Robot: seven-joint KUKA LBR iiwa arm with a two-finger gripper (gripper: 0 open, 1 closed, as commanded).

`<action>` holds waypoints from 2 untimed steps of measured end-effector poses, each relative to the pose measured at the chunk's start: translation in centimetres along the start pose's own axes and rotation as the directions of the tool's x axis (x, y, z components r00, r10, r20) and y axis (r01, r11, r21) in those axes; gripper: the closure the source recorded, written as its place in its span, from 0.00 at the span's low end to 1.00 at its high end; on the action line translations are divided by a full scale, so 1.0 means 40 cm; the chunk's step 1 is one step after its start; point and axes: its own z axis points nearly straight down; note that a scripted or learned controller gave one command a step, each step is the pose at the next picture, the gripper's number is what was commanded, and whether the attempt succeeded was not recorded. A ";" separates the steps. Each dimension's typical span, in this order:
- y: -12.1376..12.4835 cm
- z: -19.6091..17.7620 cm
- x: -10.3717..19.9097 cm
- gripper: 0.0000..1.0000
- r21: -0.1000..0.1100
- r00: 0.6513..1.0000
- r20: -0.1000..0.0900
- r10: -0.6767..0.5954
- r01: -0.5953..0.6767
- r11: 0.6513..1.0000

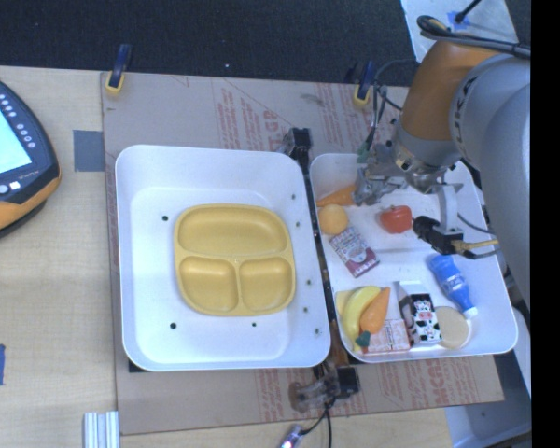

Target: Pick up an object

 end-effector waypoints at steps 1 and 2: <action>0.000 0.000 0.001 0.00 0.000 1.000 0.000 -0.001 0.001 1.000; 0.003 0.011 -0.019 0.00 -0.006 1.000 -0.002 0.003 -0.003 1.000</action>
